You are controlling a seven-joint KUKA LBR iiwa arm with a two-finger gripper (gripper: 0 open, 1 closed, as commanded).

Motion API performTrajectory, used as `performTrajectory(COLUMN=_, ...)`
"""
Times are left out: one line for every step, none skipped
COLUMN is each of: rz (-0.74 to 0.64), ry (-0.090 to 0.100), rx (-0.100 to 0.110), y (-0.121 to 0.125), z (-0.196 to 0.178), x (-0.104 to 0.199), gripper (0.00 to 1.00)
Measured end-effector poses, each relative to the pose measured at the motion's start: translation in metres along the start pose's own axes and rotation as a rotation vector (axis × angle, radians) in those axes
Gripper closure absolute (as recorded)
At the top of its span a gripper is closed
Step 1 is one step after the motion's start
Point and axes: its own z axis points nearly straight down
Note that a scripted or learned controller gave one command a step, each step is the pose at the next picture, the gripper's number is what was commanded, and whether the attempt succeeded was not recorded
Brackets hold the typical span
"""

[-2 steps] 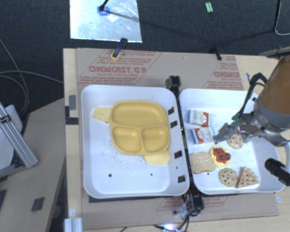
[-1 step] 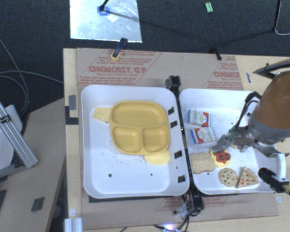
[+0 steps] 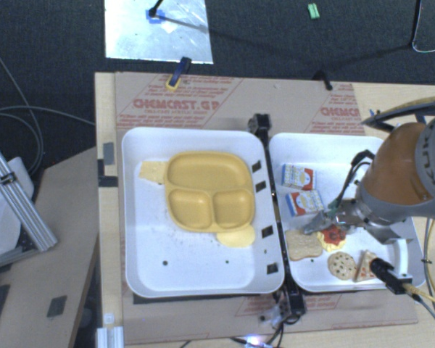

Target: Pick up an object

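Claw (image 3: 326, 223) low over right bin's (image 3: 313, 142) toast (image 3: 303, 246).

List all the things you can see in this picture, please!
bins: two, white, side by side on the bench.
tray: one, yellow, three compartments, in the left bin.
flat pieces: two, pale yellow, sticking out from under the tray's upper left and lower edge.
small cartons: two, white with blue and red print, in the right bin.
toast slice: one, tan, right bin's near side.
round cracker: one, brown, dotted, beside the toast.
red item: one, small, under the gripper.
arm: one, grey with orange band, over the right bin.
gripper: one, dark, low over the red item.
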Motion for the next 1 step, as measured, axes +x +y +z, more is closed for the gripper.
performTrajectory(rz=-0.009, ry=-0.003, rx=0.008, y=0.1234, z=-0.0008, x=-0.0563, gripper=0.00)
